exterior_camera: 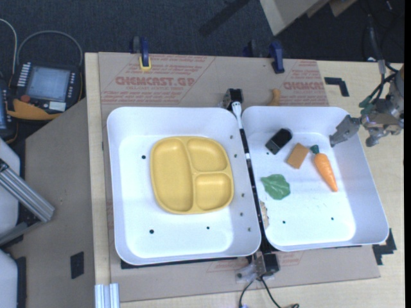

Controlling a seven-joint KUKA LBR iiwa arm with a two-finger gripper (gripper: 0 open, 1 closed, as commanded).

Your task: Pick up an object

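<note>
Camera position: fixed above the bench, high enough to take in both bins whole.
Facing: downward at a slant toward the far edge.
Coverage: left bin (pixel 122 191), right bin (pixel 359 217), cardboard bench top (pixel 192 76), dark floor beyond.
Arm side: scene's right.
</note>
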